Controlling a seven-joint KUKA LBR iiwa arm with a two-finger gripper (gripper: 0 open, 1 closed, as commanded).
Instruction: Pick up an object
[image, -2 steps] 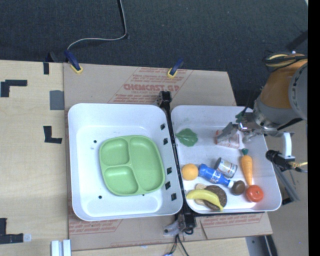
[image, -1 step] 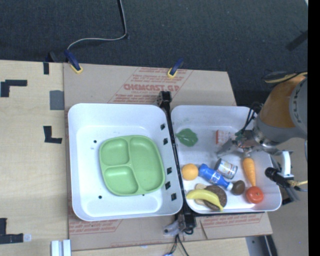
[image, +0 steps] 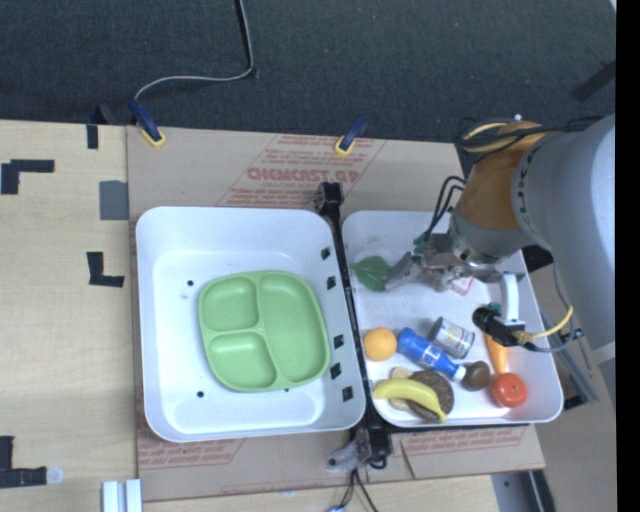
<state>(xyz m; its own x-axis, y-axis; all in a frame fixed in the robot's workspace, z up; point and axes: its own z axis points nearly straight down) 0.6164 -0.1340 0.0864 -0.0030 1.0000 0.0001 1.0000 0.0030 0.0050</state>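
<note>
The grey arm (image: 560, 200) reaches into the right bin (image: 545, 400); its gripper (image: 400, 272) hangs low with fingers spread, empty. A green leaf-like object (image: 372, 270) lies just left of the fingertips, in the bin's upper-left part, nearest for a grasp.
</note>
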